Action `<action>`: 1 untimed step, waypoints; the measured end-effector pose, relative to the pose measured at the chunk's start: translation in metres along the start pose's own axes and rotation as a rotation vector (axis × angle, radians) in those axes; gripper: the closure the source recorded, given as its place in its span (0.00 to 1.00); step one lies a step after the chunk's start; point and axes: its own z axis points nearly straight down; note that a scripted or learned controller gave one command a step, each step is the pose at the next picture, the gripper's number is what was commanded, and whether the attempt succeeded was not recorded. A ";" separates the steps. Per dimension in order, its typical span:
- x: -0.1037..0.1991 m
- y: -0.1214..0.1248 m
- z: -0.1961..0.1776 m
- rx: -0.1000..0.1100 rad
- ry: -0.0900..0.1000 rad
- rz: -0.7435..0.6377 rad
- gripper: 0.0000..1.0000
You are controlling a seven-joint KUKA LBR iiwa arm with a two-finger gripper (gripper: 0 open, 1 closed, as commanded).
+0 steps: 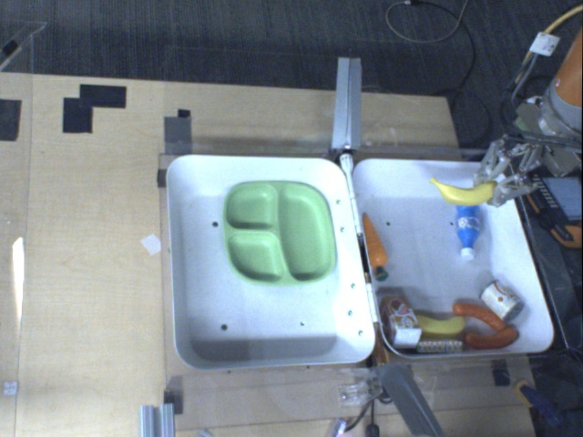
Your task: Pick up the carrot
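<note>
I see the gripper (pixel 506 178) up at the far right, over the back edge of the right bin (pixel 414 173). Its fingers are closed on one end of a yellow banana (pixel 462 190), so it is grasping the banana, not the carrot.

Now I go from the left. The left bin (pixel 196 335) has a green plate (pixel 278 230) in it, with three parts. Next comes the wall between the two bins. The carrot (pixel 373 243) lies just past that wall, on the left side of the right bin. It is orange with a dark green end that points to the front. It is well apart from the gripper.

At the front of the right bin I see a second banana (pixel 439 325) and a red sausage (pixel 481 313). Behind them stands a small blue bottle (pixel 467 228), just below the held banana. A little can (pixel 502 299) lies near the right wall.
</note>
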 end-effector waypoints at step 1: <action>0.037 0.017 0.021 0.000 0.002 0.183 1.00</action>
